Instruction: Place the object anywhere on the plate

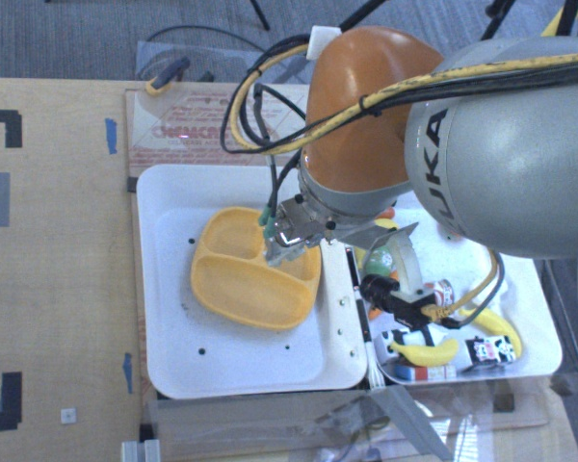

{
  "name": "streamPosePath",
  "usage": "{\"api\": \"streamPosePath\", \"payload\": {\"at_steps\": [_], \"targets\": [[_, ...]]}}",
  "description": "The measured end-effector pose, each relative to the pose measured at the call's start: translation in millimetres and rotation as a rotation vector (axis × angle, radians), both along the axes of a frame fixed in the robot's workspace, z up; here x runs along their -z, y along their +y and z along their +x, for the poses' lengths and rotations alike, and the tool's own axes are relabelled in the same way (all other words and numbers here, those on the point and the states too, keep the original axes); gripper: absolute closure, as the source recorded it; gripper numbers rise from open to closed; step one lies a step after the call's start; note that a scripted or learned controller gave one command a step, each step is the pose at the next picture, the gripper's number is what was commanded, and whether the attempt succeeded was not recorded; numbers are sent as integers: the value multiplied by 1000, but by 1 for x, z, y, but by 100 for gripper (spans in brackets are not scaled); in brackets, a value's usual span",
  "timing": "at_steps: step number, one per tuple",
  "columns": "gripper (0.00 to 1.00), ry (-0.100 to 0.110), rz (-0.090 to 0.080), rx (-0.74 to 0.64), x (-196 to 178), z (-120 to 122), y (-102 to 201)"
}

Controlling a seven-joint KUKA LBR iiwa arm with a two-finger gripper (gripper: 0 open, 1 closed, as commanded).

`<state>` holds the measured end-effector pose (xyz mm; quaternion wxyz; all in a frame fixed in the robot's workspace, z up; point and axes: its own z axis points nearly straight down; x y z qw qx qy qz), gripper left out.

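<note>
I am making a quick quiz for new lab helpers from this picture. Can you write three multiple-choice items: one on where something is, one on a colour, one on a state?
1. Where is the plate?
A. in the left bin
B. in the right bin
C. on the wooden bench outside the bins

2. What colour is the plate?
A. blue
B. yellow-orange
C. black

3. How does the gripper stand to the plate?
A. far off, over the right bin
B. over the plate's right part
C. under the bench

Key: 1 A, the plate lies on the floor of the left bin. 2 B, its divided surface is yellow-orange all over. 3 B, the gripper shows above the plate's upper right rim, while the banana and other items lie in the right bin.
</note>
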<state>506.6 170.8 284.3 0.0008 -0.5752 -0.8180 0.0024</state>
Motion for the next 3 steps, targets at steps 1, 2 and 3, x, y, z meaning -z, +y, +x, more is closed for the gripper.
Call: {"api": "streamPosePath", "payload": {"at_steps": [1, 2, 3], "targets": [[100, 3, 0, -41, 58, 9, 37], [100, -2, 2, -229, -28, 12, 15], [100, 3, 3, -234, 85, -28, -46]]}}
